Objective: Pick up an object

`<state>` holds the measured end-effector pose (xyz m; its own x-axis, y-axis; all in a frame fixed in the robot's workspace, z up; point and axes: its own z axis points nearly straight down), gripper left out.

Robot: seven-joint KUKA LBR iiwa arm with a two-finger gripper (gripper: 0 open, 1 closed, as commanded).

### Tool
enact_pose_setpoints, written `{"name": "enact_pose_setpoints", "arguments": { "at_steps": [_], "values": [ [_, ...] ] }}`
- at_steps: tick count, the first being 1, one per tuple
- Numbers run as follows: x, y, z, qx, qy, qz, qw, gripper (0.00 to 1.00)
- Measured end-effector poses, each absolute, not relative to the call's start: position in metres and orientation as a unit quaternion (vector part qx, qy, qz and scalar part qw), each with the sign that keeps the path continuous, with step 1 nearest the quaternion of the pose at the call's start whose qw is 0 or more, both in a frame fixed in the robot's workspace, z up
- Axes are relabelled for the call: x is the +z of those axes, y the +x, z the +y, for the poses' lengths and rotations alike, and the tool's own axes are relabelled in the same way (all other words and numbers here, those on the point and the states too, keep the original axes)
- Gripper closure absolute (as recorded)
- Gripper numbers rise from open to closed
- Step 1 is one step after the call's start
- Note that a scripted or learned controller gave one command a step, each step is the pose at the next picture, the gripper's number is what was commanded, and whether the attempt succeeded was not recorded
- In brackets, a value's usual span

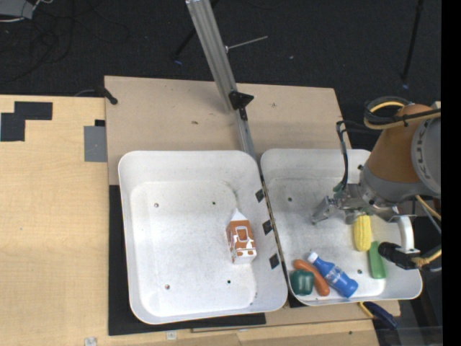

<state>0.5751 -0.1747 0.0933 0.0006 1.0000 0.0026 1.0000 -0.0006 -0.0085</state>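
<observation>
My gripper (pixel 325 209) hangs low over the middle of the right bin (pixel 302 171), open, with nothing between its fingers. Just to its right lies a yellow corn cob (pixel 362 233). Further toward the bin's front edge are a green cylinder (pixel 377 259), a blue bottle (pixel 335 274), an orange carrot (pixel 312 274) and a small green piece (pixel 301 284). In the left bin (pixel 166 193), an orange and white carton (pixel 242 240) lies near the right wall.
A grey metal rail (pixel 216 56) slants from the top of the view down to the divide between the bins. Black clips (pixel 267 226) sit along that divide. The arm's orange band (pixel 392 153) rises over the right bin's right side.
</observation>
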Motion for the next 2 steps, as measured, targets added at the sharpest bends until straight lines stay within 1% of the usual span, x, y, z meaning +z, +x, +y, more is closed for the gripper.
{"name": "enact_pose_setpoints", "arguments": {
  "at_steps": [1,2],
  "values": [
    [0.107,0.576,-0.177,0.001,-0.709,-0.705,0.002,1.0],
    [0.149,0.574,-0.179,-0.0002,-0.71,-0.704,0.0,1.0]
  ]
}}
